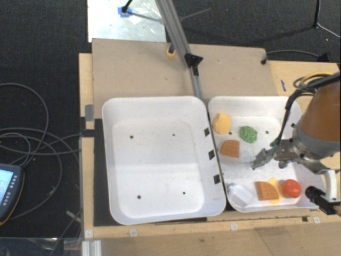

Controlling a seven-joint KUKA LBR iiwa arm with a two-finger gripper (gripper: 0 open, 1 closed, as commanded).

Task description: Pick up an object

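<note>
The right bin holds several small objects: a yellow block, a green bumpy ball, an orange block, a clear white piece, an orange slab on a yellow piece and a red ball. My gripper hangs over the middle of this bin, right of the orange block and above the orange slab, pointing left. Nothing shows between its fingers.
The left bin lies beside the right one, joined by black clips along the shared wall. A grey pole slants across the back of the bench. Cables lie on the dark floor at the left.
</note>
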